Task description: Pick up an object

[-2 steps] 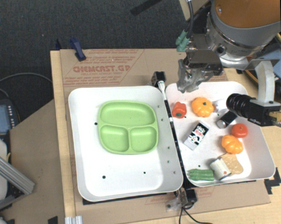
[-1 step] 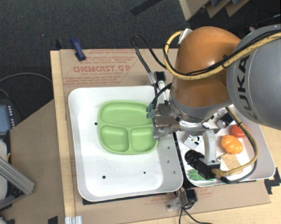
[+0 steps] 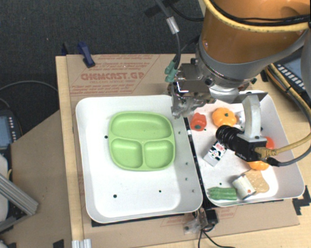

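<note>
My gripper hangs over the rim between the two bins, near their far end. Just right of it in the right bin lies a small red fruit, and beyond that an orange fruit. Nothing shows in the gripper's grasp. The arm's big grey and orange body hides the right bin's far part.
The left bin holds a green divided plate. Also in the right bin are a white and black box, an orange piece, a small red piece, a green bean pod, a white cylinder and a toast slice.
</note>
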Robot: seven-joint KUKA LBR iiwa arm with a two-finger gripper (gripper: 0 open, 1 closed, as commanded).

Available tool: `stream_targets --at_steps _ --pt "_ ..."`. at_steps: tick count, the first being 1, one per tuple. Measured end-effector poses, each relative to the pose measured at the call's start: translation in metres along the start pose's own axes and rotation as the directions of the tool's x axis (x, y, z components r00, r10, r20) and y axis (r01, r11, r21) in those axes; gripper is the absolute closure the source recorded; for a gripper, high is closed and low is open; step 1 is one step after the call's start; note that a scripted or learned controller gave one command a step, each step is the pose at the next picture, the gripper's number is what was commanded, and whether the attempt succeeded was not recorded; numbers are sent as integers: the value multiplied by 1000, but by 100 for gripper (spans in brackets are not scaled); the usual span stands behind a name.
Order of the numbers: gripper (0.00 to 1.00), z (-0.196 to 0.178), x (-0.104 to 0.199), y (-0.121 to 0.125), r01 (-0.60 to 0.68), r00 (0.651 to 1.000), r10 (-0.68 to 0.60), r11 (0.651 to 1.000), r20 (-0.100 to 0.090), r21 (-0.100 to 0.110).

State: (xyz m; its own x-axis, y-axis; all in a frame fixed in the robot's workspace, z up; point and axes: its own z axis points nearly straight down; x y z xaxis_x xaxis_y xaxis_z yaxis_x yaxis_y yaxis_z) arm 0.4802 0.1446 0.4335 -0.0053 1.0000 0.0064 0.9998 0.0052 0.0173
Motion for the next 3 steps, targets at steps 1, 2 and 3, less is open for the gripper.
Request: stream_targets --at_steps 1,2,3 --pt "100 -2 -1 0 -3 1000 3 1000 6 14" --pt "100 -12 -1 0 -2 1000 2 1000 6 12" --pt "100 -22 0 1 -1 1000 1 1000 5 10"
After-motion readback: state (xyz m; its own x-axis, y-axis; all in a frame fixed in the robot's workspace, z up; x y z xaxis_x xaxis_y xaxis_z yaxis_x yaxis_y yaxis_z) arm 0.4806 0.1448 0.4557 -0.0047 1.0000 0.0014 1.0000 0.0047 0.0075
